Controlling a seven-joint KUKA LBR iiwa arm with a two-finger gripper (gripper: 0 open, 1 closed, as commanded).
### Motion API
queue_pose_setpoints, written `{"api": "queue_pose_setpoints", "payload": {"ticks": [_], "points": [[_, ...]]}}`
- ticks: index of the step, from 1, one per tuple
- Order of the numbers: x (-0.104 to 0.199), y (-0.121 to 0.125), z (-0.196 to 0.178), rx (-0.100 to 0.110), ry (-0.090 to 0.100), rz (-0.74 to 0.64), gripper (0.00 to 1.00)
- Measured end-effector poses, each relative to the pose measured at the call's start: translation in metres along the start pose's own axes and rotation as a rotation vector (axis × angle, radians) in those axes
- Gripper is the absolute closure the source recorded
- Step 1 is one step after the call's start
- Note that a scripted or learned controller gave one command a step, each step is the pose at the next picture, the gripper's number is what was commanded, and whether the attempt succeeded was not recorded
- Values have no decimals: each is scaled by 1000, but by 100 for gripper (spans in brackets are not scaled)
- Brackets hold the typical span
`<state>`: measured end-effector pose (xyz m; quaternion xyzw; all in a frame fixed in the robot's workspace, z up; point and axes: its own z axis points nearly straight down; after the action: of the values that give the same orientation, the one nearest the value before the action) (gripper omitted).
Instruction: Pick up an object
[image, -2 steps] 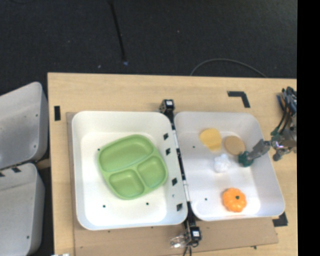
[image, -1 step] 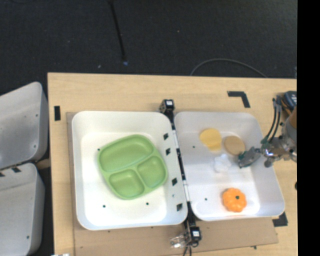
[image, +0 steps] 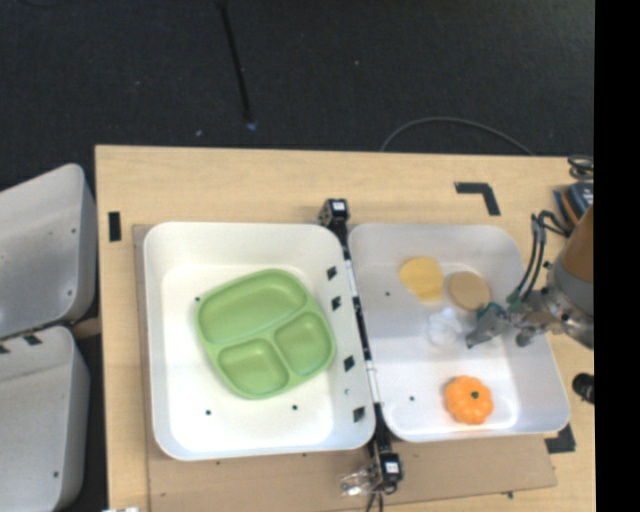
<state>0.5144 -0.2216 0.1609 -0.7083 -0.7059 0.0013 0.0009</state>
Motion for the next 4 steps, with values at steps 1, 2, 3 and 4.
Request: {"api": "queue_pose_setpoints", "payload": {"ticks": [1, 2, 3, 4], "points": [[5, 8, 49, -1, 0, -1, 0], [3, 8, 35, -6, -2, 3, 100], [7, 10, -28, -10, -3, -6, 100], [5, 6, -73, -10, -3, -7, 100]]}}
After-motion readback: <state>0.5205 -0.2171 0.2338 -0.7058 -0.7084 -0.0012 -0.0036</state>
